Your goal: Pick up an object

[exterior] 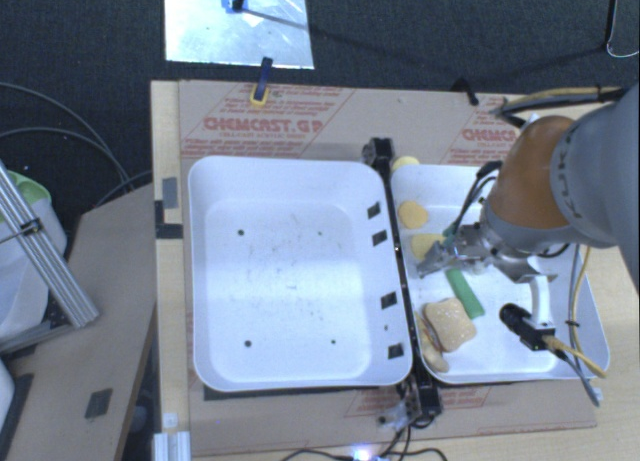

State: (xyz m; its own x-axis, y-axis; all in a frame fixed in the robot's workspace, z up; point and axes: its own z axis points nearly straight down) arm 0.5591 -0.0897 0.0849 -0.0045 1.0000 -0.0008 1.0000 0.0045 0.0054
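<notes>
We're over the right bin [440, 184] now, with the arm reaching in from the right and the gripper [434, 260] low near that bin's left wall. From this slanted view we cannot tell whether the gripper is released or clenched, and nothing visibly sits in its grasp.

The likeliest target, we'd say, is the green stick [465, 294]. It lies flat on the bin floor just beside the gripper, on the side nearer the camera. A small yellow piece [425, 244] is close on the gripper's other side. A tan bun [448, 324] sits just below the stick's lower end, possibly touching it, though that's hard to call from here.

To pick it up cleanly, we'd centre the gripper over the stick's middle and turn the wrist so it closes across the narrow width. Then we'd come straight down, keeping off the bun and the yellow piece. Catching the stick by one end risks it pivoting out.

The stick's long axis runs diagonally, with its upper end pointing up-left toward the gripper. Its lower end points down-right, away from the left bin [196, 279]. The grip line should therefore cross that diagonal squarely.
</notes>
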